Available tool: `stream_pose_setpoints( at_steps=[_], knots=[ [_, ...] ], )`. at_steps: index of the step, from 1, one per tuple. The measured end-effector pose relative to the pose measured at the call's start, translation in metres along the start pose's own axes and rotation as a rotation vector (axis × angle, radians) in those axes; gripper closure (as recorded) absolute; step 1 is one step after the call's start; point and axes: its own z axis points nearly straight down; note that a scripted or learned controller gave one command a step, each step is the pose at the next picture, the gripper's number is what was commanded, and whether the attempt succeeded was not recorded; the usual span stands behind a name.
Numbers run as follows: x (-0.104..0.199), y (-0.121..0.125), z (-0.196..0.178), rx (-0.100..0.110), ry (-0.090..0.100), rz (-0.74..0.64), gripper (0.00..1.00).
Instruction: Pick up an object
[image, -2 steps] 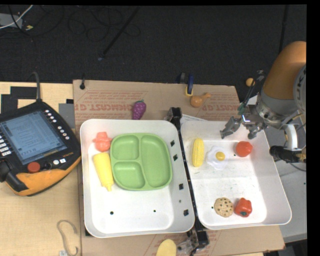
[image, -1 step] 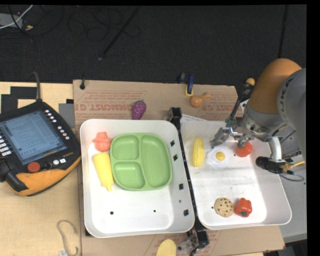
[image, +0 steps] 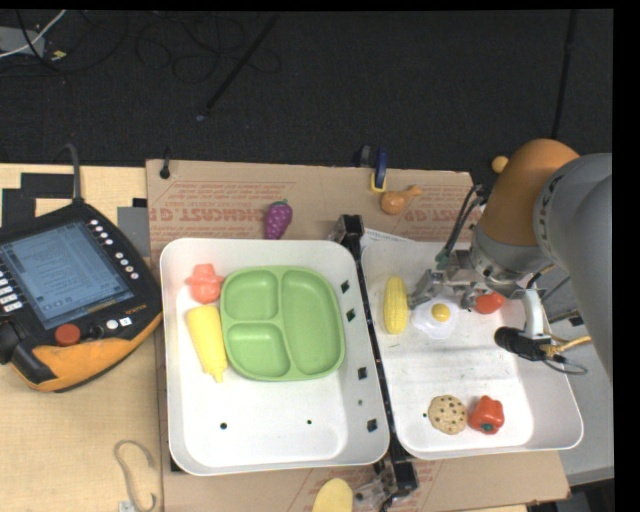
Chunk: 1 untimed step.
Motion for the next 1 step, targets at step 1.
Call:
stream_pose_setpoints(
  at_steps=[1],
  knots=[
    [-0.0004,0.0024,-0.0149,-0.008,-0.001,-0.001,1.0]
  ],
)
